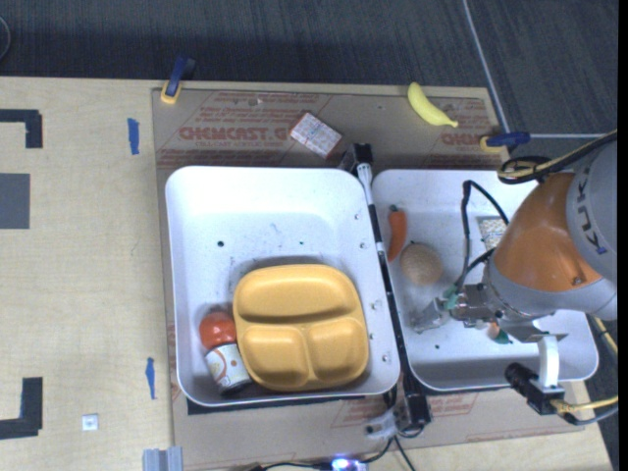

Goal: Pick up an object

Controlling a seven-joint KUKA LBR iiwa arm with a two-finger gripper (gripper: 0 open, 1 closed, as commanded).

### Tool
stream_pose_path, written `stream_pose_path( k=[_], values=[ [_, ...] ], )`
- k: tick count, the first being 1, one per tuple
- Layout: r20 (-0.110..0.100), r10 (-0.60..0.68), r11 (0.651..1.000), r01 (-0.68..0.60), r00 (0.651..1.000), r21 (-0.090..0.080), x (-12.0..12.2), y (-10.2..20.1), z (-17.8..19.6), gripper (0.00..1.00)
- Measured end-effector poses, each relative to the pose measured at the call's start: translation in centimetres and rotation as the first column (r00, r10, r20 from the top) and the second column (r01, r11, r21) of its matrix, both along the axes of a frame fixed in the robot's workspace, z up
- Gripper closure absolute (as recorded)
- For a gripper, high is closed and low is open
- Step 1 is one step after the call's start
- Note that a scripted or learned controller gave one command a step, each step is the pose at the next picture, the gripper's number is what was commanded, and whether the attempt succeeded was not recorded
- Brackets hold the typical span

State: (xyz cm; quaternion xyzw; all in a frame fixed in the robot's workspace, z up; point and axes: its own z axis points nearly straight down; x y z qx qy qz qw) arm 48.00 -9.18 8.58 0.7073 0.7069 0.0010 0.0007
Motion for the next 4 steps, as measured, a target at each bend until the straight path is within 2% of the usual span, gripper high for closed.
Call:
stream_pose_path(
  k=[4],
  values=[
    [0.0,0.0,1.0,0.0,1.0,0.0,0.02,0.03,-0.01,0.0]
  ],
)
